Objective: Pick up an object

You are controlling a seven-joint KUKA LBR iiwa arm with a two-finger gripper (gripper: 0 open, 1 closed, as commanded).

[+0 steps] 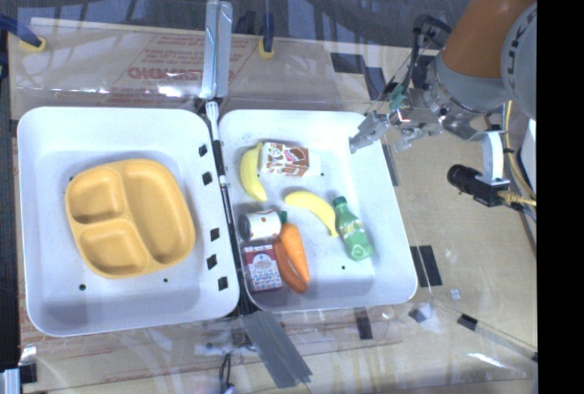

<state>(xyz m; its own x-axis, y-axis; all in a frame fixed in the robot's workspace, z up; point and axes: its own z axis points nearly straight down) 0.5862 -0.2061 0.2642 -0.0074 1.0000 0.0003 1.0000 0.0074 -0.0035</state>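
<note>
Above the right bin's (388,237) far right corner, the gripper (370,132) is seen hanging at the end of the grey arm (484,46), over the rim rather than down among the objects. Whether its jaws are spread or pressed together cannot be told from this view, and nothing is seen between them. The task is therefore judged to be at its start: no object has been lifted, and the reach down, the grasp and the lift are all left to be done.

In the right bin, seven things are laid close together. A small milk carton (284,159) is placed near the far side, with a banana (251,173) just beside it on the left. A second banana (312,208) lies near the middle, and a green bottle (352,230) lies beside it toward the right wall. Nearer the front, a small can (261,224) is seen on its side, a red box (263,269) is set below it, and a carrot (293,256) rests against the box.

In the left bin (46,283), a yellow divided tray (130,216) is held, its three compartments bare.

The carton and the green bottle are judged the nearest to the gripper.
</note>
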